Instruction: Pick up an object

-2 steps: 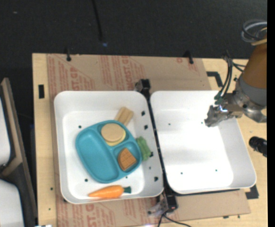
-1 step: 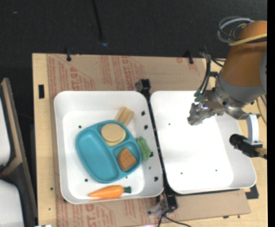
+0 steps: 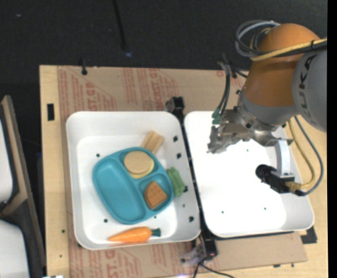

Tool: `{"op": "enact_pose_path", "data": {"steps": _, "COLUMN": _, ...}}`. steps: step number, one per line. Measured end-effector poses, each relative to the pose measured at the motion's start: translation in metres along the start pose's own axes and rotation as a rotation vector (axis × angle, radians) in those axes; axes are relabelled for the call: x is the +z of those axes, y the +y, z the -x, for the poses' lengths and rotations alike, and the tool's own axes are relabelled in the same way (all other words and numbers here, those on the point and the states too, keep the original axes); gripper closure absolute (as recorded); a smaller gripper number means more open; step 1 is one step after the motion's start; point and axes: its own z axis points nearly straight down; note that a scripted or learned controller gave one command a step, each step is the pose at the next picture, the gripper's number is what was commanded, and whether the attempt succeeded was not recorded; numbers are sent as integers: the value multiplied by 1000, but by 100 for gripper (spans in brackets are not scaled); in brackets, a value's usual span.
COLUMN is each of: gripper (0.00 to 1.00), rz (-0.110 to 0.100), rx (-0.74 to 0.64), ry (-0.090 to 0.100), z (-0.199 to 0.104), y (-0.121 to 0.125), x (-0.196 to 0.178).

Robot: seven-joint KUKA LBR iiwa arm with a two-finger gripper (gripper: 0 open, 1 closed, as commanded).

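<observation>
Gripper (image 3: 215, 143) hangs over the right bin (image 3: 244, 213), near its far-left corner; can't tell its state. Left bin (image 3: 79, 155) holds tray (image 3: 119, 196), carrot (image 3: 131, 234).

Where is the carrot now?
The carrot lies in the left bin, along its near edge, just below the blue tray.

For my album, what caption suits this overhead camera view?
Grey-and-orange robot arm above right white bin; left white bin holds blue tray, orange carrot.
</observation>
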Motion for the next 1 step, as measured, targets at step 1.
{"op": "enact_pose_path", "data": {"steps": 1, "gripper": 100, "rz": -1, "rx": 2, "ry": -1, "z": -42, "y": 2, "x": 14}}
